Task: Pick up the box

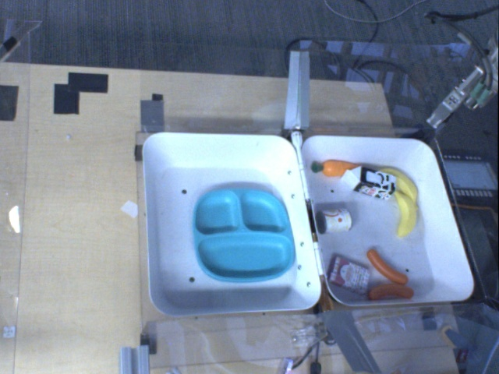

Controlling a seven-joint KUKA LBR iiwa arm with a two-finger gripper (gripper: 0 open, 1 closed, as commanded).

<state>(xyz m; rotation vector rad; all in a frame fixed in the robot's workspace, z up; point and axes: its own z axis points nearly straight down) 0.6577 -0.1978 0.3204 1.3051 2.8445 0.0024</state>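
Right now I am seeing the task barely begun: the gripper (468,93) is hovering beyond the right bin's (440,179) far corner, too blurred for me to tell its state. The box (348,274), flat dark-red printed cardboard, is lying at the near edge beside two glossy sausages (387,266), untouched.

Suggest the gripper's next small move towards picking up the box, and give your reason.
Probably swing the gripper in over the right bin towards the box at its near edge: the gripper sits outside the bin's far right corner, and the box lies untouched beside two sausages.
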